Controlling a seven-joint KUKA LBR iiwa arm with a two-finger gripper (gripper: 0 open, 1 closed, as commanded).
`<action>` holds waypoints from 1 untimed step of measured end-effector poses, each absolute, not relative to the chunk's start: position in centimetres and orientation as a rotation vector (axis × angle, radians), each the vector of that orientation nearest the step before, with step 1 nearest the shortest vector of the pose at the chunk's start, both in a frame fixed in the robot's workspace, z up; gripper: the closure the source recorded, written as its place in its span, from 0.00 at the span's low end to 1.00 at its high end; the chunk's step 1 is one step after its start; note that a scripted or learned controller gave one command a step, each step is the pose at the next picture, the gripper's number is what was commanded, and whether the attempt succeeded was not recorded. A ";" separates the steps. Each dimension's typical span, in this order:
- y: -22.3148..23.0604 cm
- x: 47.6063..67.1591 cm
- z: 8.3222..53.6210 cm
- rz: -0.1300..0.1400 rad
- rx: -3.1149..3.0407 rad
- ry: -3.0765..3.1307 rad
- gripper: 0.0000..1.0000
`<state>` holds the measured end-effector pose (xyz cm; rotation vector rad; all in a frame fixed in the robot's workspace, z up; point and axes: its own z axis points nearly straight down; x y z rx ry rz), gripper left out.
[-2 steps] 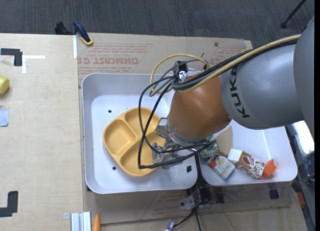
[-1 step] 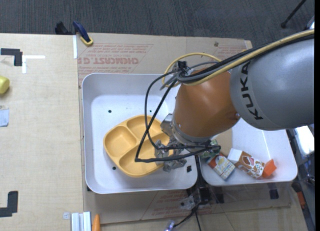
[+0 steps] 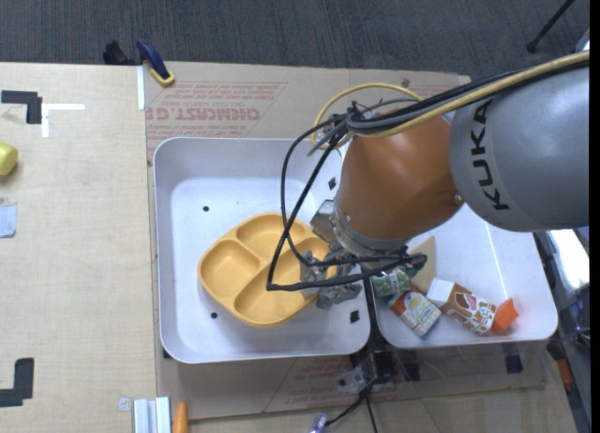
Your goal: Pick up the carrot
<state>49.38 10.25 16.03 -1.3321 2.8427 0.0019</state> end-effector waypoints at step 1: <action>7.2 48.1 19.1 0.001 -1.020 2.968 1.00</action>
